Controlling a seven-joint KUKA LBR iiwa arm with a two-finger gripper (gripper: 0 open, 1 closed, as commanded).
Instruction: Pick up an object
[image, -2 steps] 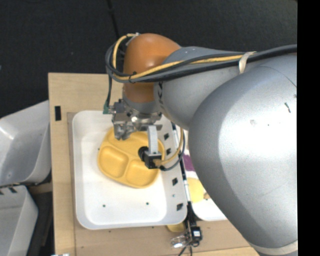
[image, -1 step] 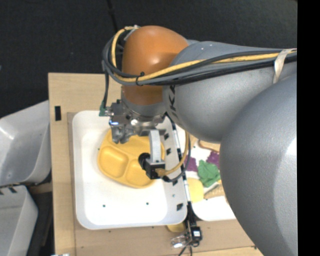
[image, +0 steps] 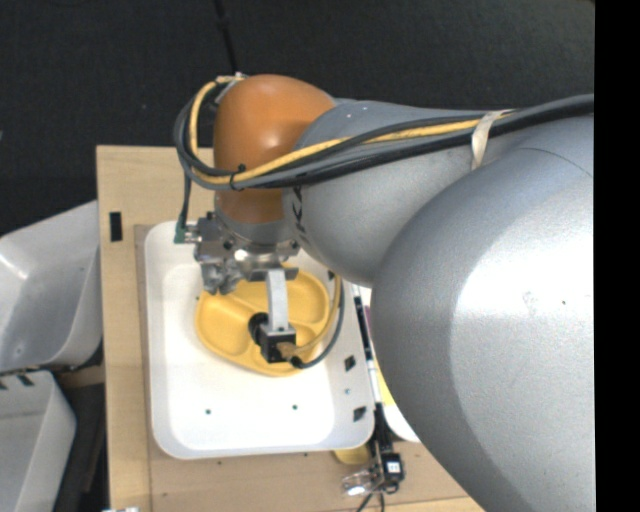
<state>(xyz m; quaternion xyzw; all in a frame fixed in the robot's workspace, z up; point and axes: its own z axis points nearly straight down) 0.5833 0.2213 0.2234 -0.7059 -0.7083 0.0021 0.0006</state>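
Observation:
A floppy yellow thing, shaped like a shallow bowl, lies in the upper middle of the left white bin. My gripper hangs straight down over the yellow thing's upper edge, right at it or touching it. The orange wrist band and grey arm cover the gripper from above, so its tips are hidden. Nothing can be seen held in it.
The arm hides most of the right bin; a pale sheet and a small yellow bit peek out below it. The left bin's front half is bare white floor. The wooden bench frames the bin.

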